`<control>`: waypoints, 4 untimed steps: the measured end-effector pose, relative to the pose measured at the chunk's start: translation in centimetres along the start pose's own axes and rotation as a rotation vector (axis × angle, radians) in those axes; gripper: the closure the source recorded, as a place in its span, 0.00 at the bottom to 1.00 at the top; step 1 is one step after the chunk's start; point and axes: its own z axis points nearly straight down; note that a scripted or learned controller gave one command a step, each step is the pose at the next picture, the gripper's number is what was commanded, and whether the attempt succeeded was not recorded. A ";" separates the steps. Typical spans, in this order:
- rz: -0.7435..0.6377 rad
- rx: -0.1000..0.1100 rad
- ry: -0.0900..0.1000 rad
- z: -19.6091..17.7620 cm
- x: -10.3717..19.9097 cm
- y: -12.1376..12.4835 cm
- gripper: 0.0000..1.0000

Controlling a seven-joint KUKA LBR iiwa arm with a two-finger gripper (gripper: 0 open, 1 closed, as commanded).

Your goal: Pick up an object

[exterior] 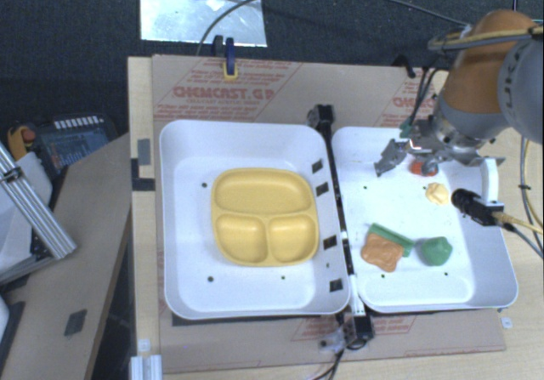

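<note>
The pincer (393, 157) hangs low over the far part of the right bin (497, 285), near that bin's inner wall, with the grey arm (476, 89) and its orange band reaching in from the right. From this slant I cannot tell whether the pincer is wide or narrow, and nothing can be seen held in it.

Just beside the pincer, on its right, a small red-orange piece (423, 168) lies on the bin floor, partly under the wrist. A little nearer the camera and further right sits a small pale yellow lump (437, 193).

In the near half of the same bin lie three things close together: a green stick (393, 235) lying aslant, an orange block (382, 253) touching the stick's lower side, and a green rounded piece (436, 251) just to the right of both.

The left bin (183, 200) holds a yellow divided plate (262, 217) at its middle, lying flat. Both bins rest side by side on the tan surface (357, 85).
</note>
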 end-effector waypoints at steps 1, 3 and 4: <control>-0.002 -0.013 -0.001 -0.8 0.0 0.3 0.00; 0.000 -0.010 -0.001 9.5 -0.9 0.6 0.00; 0.000 -0.017 -0.002 8.1 -1.0 0.8 1.00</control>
